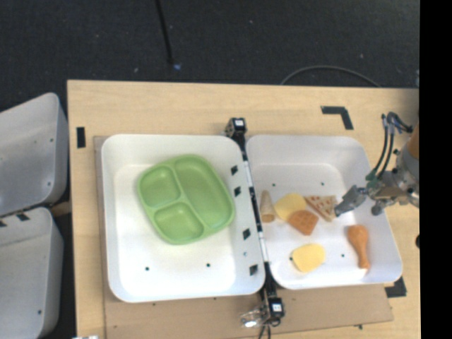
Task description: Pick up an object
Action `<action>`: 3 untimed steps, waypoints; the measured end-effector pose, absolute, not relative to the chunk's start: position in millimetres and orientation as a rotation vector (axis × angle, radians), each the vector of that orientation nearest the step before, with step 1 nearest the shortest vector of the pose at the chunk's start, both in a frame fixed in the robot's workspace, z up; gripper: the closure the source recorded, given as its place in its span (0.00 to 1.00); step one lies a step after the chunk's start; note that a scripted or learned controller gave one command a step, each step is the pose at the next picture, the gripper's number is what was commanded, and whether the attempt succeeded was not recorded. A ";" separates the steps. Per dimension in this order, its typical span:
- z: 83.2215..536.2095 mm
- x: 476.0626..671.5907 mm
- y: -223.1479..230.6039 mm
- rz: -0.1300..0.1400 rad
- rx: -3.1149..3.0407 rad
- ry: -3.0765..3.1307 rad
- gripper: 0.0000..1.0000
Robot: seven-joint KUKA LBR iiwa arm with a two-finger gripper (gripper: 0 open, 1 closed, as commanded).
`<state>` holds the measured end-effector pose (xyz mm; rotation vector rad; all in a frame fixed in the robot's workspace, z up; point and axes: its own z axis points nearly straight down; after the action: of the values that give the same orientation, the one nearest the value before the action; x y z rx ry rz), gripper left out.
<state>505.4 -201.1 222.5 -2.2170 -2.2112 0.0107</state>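
Camera view: the gripper (357, 198) hangs by the right bin's (296, 154) right edge, approach step, nothing held.
Jaws: cannot tell. The drumstick (359, 244) lies near the bin's lower right corner; next it must drop onto a piece.

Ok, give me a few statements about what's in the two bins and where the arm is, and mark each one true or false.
1. The green divided plate lies in the left bin. True.
2. The drumstick sits on the green plate. False: it lies in the right bin, near its right wall.
3. The gripper is above the right bin's right side. True.
4. The waffle cone lies in the left bin. False: it is in the right bin, near the divider.
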 end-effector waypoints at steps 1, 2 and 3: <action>229.3 508.2 -200.7 0.001 -2.220 -2.223 0.00; 167.6 511.5 -198.0 0.004 -2.220 -2.221 0.00; 125.5 513.2 -197.9 0.003 -2.223 -2.220 0.00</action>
<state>513.2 -197.9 125.5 -2.2227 -2.2197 0.0034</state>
